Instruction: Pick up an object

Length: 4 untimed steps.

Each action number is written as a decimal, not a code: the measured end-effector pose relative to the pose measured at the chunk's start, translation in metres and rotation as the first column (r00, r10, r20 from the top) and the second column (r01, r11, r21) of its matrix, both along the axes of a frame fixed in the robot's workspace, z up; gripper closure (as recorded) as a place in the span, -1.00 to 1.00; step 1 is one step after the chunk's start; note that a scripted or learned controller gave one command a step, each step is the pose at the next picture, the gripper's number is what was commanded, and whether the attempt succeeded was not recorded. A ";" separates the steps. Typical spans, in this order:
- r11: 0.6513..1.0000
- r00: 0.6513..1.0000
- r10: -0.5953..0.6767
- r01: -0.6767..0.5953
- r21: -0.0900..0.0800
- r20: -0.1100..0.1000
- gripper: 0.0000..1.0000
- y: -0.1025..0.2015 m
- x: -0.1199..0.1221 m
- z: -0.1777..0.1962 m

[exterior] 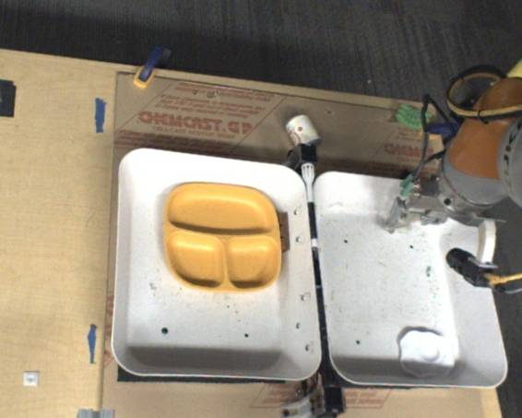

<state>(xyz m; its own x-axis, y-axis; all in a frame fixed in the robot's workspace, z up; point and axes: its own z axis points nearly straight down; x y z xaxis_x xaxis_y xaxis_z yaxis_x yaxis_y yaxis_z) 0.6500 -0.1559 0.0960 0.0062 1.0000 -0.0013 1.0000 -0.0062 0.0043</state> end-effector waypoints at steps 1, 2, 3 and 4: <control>1.000 1.000 0.000 0.000 0.000 -0.001 -1.00 0.000 0.000 0.000; 0.995 0.995 -0.098 0.098 0.002 -0.003 -1.00 0.049 -0.085 -0.011; 0.945 0.945 -0.328 0.328 0.001 -0.003 -1.00 -0.002 -0.068 -0.011; 0.996 0.996 -0.094 0.094 0.000 -0.002 -1.00 -0.005 -0.046 -0.011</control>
